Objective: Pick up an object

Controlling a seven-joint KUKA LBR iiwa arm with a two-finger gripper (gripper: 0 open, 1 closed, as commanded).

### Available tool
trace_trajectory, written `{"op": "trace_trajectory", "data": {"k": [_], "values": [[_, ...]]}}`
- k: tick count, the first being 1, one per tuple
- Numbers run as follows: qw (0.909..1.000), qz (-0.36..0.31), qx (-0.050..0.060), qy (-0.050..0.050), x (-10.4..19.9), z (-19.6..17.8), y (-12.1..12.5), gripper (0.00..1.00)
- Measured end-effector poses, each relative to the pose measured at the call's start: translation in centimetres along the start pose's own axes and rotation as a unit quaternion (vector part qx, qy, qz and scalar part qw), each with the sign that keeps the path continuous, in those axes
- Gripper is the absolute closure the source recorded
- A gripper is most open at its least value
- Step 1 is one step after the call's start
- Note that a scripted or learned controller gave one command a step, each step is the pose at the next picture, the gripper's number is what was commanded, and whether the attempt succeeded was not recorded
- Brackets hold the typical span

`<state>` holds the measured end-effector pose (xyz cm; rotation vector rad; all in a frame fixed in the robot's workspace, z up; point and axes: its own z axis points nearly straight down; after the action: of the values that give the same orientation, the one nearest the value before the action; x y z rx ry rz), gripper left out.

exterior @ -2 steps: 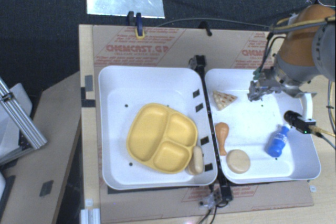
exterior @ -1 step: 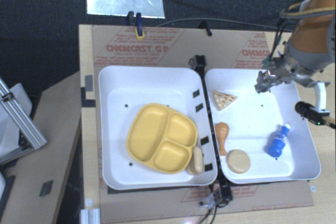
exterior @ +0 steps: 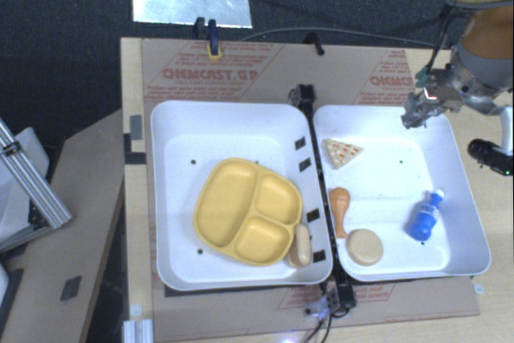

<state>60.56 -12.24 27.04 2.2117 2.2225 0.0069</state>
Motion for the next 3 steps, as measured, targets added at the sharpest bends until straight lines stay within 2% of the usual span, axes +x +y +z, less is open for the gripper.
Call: {"op": "trace_trajectory", "data": {"k": [1,2,3], "values": [[1.0000,-0.002,0.003,0.001,5.1,-0.3,-1.0,1.00],[1.0000,-0.002,0.004,0.001,9.9,1.1,-3.4,1.00],[1.0000,-0.002,0.004,0.001,14.2,1.3,-4.3,1.00]]}}
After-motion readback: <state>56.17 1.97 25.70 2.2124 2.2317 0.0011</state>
